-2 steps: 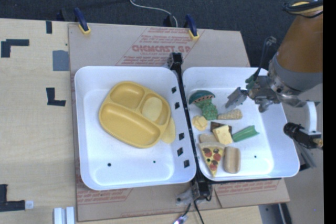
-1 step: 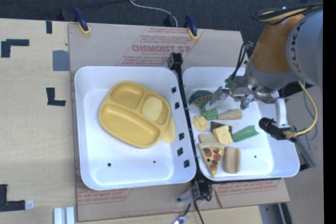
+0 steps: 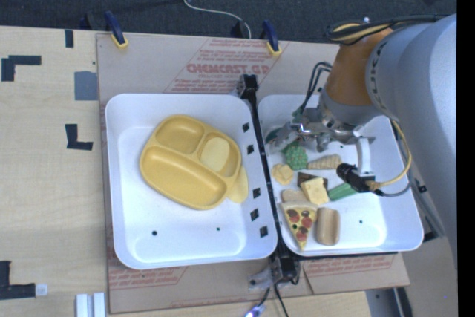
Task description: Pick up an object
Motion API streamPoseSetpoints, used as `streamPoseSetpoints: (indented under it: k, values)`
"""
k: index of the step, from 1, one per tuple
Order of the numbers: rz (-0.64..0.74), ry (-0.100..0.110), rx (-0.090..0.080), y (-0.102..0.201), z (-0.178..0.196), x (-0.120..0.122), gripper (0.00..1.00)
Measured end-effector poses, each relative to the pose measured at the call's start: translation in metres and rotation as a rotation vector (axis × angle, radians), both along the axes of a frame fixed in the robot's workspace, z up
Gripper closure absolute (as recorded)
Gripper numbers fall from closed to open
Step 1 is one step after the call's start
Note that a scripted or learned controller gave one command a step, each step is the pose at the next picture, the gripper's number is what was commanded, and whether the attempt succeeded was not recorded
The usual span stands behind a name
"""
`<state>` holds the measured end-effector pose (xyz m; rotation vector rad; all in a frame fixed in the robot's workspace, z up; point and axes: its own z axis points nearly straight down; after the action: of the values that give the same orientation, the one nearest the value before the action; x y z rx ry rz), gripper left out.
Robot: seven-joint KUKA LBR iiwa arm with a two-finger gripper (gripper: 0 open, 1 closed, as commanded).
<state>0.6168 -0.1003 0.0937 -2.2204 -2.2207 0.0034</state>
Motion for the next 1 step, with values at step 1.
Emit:
streamPoseSetpoints:
  k: [1]
  values:
    - [0.001,0.004,0.002,0.0009,0.0068,-0.0003,1.0]
